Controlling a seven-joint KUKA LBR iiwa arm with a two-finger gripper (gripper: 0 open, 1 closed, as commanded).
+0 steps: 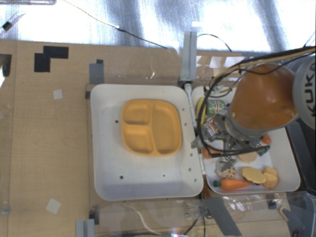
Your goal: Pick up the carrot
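The grey arm with its orange band (264, 95) hangs over the right shallow white bin (289, 169), and its bulk hides the wrist, so whether the gripper (228, 158) is spread or closed cannot be told. Crowded around the gripper lie small toy foods: a pale round slice (248, 157) just to its right, a speckled cookie-like piece (227, 172) just below it, and further right a tan flat piece (254, 175) touching a yellow waffle-textured piece (270, 177). A yellow curved item (201, 110) and a green-labelled can (216, 105) sit above, partly behind black cables. The small orange tapered carrot (235, 184) lies flat below the gripper, near the bin's front rim, apart from the gripper. The left white bin (106, 177) holds a yellow three-compartment plate (150, 127).
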